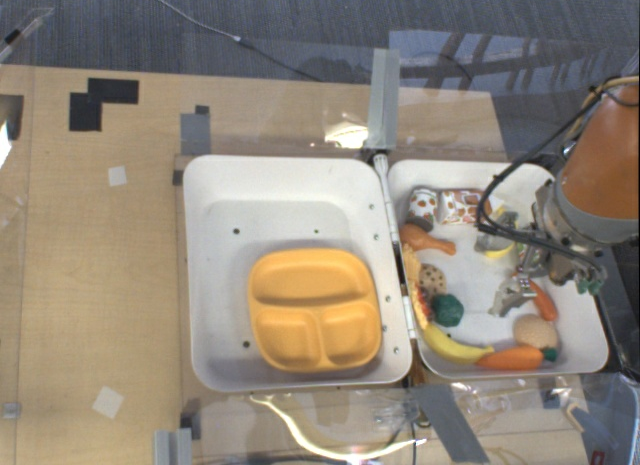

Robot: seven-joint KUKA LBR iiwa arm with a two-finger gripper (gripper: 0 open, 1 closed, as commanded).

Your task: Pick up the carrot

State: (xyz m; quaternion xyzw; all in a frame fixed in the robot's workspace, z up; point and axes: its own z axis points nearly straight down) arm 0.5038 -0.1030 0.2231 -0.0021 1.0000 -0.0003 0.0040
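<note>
- A pale wooden table (90,283) is carrying two shallow white plastic bins with rounded corners, sitting side by side and touching along their inner edges.
- The left bin (215,253) is holding a single orange-yellow plastic tray (314,308), smooth and rounded, divided into one long compartment and two smaller ones.
- The right bin (590,338) is holding a scatter of small toy foods with a glossy, moulded look.
- The carrot (510,358), a smooth orange tapered shape with a small green end, is lying flat along the near edge of the right bin, toward its right corner.
- A curved yellow banana (452,344) is lying just left of the carrot, its tip touching or nearly touching it.
- A rounded beige bun-like piece (535,332) is sitting just above the carrot.
- A dark green knobbly piece (447,308) is resting near the banana, and a tan drumstick shape (428,241) is lying nearer the far left of that bin.
- A small printed carton (460,207) in red and white is sitting at the far side of the right bin.
- The arm, grey with a broad orange band (605,158), is reaching in from the right over the right bin, with black cables looping beside it.
- The gripper (515,293) is hanging low over the bin, above and slightly left of the carrot, apart from it.
- Its metal jaws are appearing slightly parted and released, with nothing between them.
- A thin orange piece (543,302) is lying just right of the gripper.
</note>
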